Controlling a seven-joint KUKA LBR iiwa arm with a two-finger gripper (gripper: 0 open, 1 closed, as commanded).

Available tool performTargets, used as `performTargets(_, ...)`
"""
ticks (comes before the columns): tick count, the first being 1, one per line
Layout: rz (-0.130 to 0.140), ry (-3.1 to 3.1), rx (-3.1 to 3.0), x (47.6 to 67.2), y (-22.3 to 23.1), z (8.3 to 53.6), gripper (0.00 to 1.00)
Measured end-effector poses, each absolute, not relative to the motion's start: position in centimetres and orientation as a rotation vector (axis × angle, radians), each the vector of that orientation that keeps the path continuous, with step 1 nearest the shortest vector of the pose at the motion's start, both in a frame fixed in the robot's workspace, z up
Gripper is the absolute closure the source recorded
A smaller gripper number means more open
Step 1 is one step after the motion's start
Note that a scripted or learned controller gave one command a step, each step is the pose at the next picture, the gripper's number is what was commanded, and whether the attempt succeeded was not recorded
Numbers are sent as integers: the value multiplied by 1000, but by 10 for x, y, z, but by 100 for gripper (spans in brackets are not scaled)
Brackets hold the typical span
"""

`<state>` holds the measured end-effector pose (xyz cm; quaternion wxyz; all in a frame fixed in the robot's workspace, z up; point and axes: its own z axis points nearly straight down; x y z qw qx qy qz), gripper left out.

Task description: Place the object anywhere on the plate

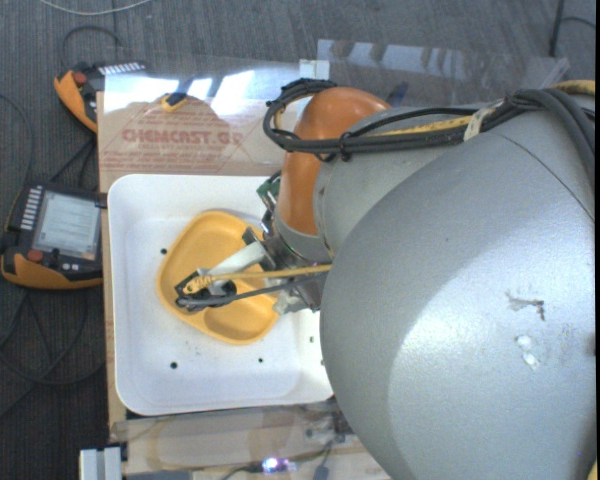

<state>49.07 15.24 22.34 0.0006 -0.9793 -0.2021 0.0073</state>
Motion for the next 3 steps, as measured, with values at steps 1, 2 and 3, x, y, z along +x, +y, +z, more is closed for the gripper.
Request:
performTargets(1,33,-639,-3073,490,153,230,100)
performTargets(2,44,-643,-3071,490,154,237,100)
performTargets(3,54,-648,-3069,489,154,244,100)
